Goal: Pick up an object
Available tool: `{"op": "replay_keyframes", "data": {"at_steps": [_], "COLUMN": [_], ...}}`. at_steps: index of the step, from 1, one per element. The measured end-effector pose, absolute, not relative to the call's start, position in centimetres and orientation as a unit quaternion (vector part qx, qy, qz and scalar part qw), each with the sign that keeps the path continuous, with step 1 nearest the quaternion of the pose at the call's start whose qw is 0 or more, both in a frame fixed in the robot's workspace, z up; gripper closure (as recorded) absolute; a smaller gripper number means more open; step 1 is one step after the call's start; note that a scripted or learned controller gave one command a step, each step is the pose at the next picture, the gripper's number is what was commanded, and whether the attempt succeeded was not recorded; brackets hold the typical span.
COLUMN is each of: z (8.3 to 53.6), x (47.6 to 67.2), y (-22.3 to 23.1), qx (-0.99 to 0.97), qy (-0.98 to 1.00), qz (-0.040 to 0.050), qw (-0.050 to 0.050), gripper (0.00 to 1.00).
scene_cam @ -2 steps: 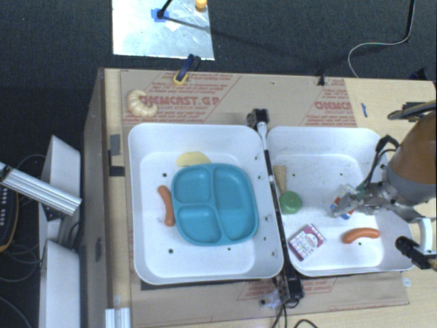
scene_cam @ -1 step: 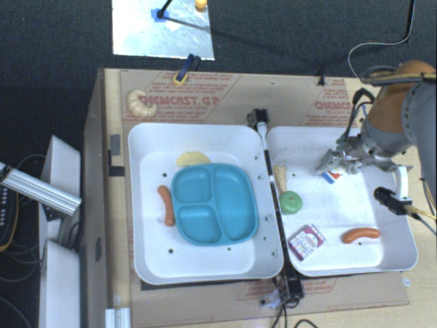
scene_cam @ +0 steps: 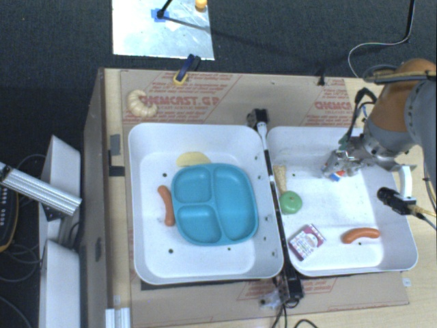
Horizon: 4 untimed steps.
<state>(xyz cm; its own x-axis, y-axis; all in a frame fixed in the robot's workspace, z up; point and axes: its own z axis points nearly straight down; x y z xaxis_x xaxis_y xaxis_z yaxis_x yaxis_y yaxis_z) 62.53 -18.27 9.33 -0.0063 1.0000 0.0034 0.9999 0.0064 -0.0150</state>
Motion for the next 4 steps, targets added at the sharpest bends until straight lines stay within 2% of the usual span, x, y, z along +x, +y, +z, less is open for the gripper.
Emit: {"op": "replay_keyframes", "data": {"at_steps": [1,2,3,4], "z": [13.6,13.6,8.6,8.5], "x": [66.9,66.9,66.7,66.7], "y": [-12.7,-12.8,-13.6,-15.3], "qx": [-0.706,-0.706,-0.707,-0.707], "qy": [-0.708,-0.709,-0.707,-0.707], "qz": [-0.0009,-0.0002,0.0048,0.0035], "qw": [-0.001,-0.001,0.004,0.006], "gripper": [1.0,0.0,0.0,0.0]}}
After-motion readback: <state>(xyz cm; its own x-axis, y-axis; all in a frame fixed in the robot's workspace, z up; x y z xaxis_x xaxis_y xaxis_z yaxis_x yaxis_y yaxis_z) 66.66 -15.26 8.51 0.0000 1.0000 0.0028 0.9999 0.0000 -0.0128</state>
